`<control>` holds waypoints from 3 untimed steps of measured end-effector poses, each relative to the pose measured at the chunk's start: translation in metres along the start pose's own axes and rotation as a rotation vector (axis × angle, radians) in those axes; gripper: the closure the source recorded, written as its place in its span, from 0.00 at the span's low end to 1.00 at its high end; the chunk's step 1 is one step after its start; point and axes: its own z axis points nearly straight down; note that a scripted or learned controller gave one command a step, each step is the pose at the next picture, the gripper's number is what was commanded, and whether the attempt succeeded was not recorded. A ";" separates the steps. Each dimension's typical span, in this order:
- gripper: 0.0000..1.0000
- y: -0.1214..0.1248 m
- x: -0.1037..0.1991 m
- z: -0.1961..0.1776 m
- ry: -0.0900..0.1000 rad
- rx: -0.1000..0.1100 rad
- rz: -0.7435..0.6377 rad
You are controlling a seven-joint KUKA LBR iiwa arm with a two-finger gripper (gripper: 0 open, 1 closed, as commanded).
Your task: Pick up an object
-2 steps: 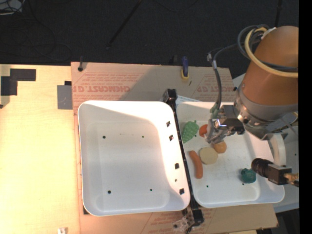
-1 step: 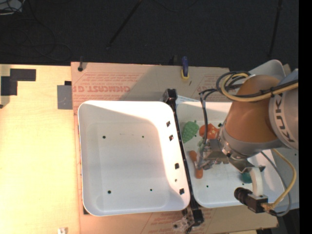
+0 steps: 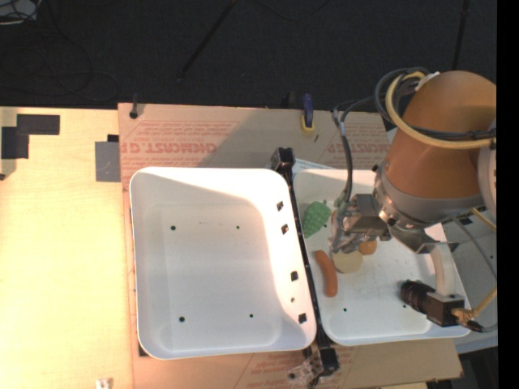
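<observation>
Over the right bin (image 3: pixel 381 331) the jaws (image 3: pixel 350 235) hang low among the objects, but whether they are open or closed I cannot tell. A pale round object (image 3: pixel 349 261) lies just beneath them, a small brown one (image 3: pixel 368 248) just to its right, a sausage (image 3: pixel 326 272) just to its left, a green lump (image 3: pixel 317 215) up and left. Nothing looks lifted yet, so the pick seems undone; grasp and raise remain
</observation>
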 end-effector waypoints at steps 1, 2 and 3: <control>1.00 -0.004 -0.031 0.133 -0.001 0.018 0.008; 1.00 0.000 0.013 0.012 0.000 -0.002 -0.001; 1.00 -0.002 -0.007 0.131 -0.001 0.013 0.006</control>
